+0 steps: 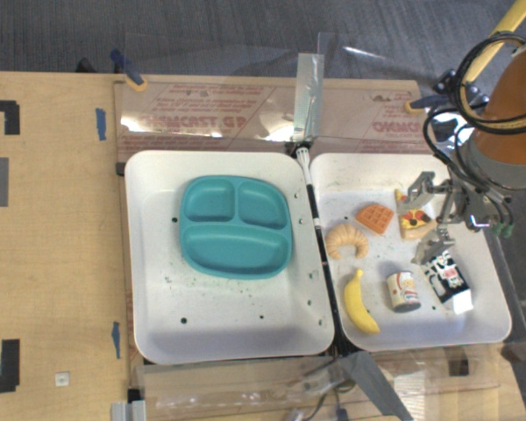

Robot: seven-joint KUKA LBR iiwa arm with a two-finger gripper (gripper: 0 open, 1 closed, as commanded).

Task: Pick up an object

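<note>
Tray [237, 226] in L bin [149, 261]; banana [359, 303], croissant [346, 240] in R bin [486, 323]

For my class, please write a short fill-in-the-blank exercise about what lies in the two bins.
1. The teal divided tray lies in the ____ bin.
2. The banana lies in the ____ bin, below the croissant.
3. The small can lies between the banana and the ____ carton.
4. The tool hangs over the ____ bin.

Missing words: left; right; black-and-white; right

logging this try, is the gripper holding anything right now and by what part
Nothing is held. The gripper hangs open over the right bin, between the cake slice and the black-and-white carton, with nothing between its fingers.
</note>
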